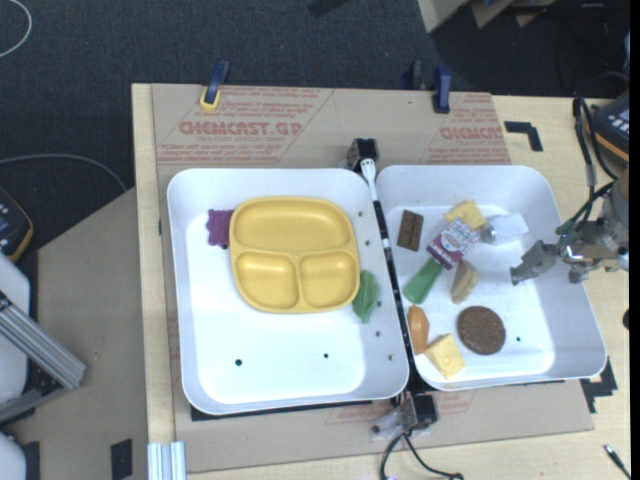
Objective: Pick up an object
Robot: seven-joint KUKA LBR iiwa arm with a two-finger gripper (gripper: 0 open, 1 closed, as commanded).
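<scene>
My gripper (pixel 552 268) hangs over the right side of the right bin (pixel 560 353), its two fingers spread apart and open with nothing between them. To its left lie a clear white wrapper (pixel 506 226), a purple and white packet (pixel 455 238), a yellow wedge (pixel 463 214) and a brown block (pixel 410 229). Lower in the bin are a green stick (pixel 422 280), a tan piece (pixel 462 283), a round brown cookie (pixel 481 329), an orange piece (pixel 418 323) and a yellow cube (pixel 445 355).
The left bin (pixel 270 368) holds a yellow divided plate (pixel 295 253), a purple item (pixel 218 226) at its left and a green item (pixel 365 295) at its right. Clamps (pixel 211 88) grip the board's far edge.
</scene>
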